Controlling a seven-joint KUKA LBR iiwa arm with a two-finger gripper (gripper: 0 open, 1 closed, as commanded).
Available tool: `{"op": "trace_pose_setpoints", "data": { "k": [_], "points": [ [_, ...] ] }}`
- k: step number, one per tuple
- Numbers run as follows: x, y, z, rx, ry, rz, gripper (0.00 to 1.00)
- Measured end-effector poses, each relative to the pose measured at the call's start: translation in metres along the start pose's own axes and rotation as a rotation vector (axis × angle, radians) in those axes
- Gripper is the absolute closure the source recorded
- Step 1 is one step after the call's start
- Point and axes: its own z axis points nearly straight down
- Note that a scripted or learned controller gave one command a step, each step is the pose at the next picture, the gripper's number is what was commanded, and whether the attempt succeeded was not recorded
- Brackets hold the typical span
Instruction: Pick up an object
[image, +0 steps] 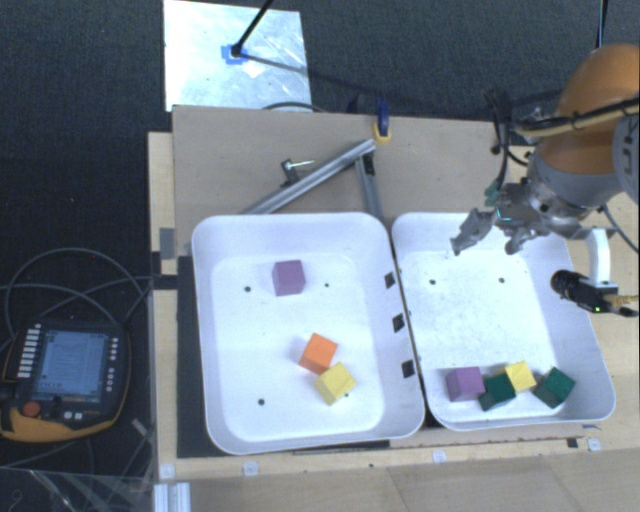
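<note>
**Gripper over far edge of right bin, nothing taken yet**

Over the far edge of the right bin (600, 330) the gripper (495, 232) hangs from the grey wrist, fingers spread apart with nothing between them. It sits above bare bin floor, well apart from every block.

Progress: judged from this frame, the pick is not yet done. No block is lifted; all lie on the bin floors. What is left appears to be the whole job: choose a target, travel to it, descend, close, lift.

Candidates, right bin, near edge, in a row left to right: purple block (464, 382), dark green block (496, 391), yellow block (520, 376), second green block (554, 386). The first three look to be touching or just beside each other; the fourth is close by.

Candidates, left bin (215, 300): purple cube (289, 277) alone toward the far side; orange cube (319, 352) and yellow cube (336, 382) touching, toward the near side.

Obstacles: the near-edge row is crowded and close to the bin wall, so fingers may not fit around one block cleanly. The lone purple cube has clear space on all sides and looks the easier grasp.

Surroundings: a metal bar (310, 178) lies on the bench beyond the left bin; a teach pendant (65, 378) rests off the bench, far left.
</note>
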Motion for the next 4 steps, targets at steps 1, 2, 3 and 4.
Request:
{"op": "trace_pose_setpoints", "data": {
  "k": [1, 2, 3, 4],
  "points": [
    [0.000, 0.000, 0.000, -0.001, 0.000, 0.001, 0.00],
    [0.004, -0.009, 0.057, 0.006, 0.000, 0.003, 0.00],
    [0.003, -0.008, 0.119, 0.006, 0.000, 0.003, 0.00],
    [0.003, -0.008, 0.153, 0.004, 0.000, 0.003, 0.00]
  ]
}}
